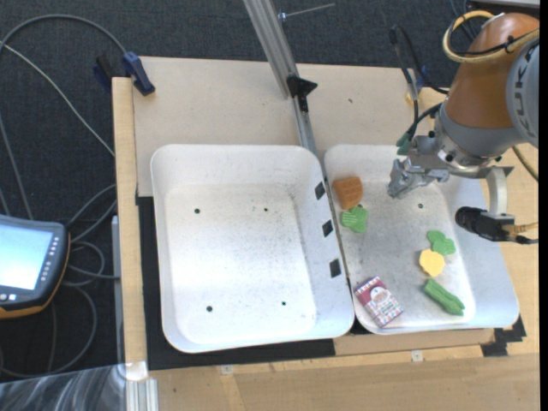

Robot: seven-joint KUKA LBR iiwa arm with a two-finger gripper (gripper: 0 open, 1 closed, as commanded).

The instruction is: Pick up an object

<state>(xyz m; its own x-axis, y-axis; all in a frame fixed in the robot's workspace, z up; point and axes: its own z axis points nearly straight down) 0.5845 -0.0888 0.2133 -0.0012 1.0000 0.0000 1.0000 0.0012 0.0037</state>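
2 shallow white bins sit side by side on the bench. The left bin (240, 247) has a wide bare floor from wall to wall. The right bin (479, 302) holds every loose thing.

The arm (492, 75) reaches in from the right and its gripper (404, 185) hangs over the back part of the right bin, above bare floor. I cannot tell whether it is open or closed; no object is seen in it.

An orange block (348, 191) lies near the bin's left wall, to the left of the gripper and apart from it. A green piece (354, 220) lies just in front of the block, near the same wall. A red and white packet (378, 301) sits in the front left corner, its edge on or over the front rim. A yellow piece (432, 263) lies toward the right, touching a small green piece (441, 243) behind it. A long green piece (443, 296) lies just in front of the yellow one, near the front rim.

The widest open floor in the right bin runs down its middle, between the 2 things at the left wall and the cluster of 3 on the right
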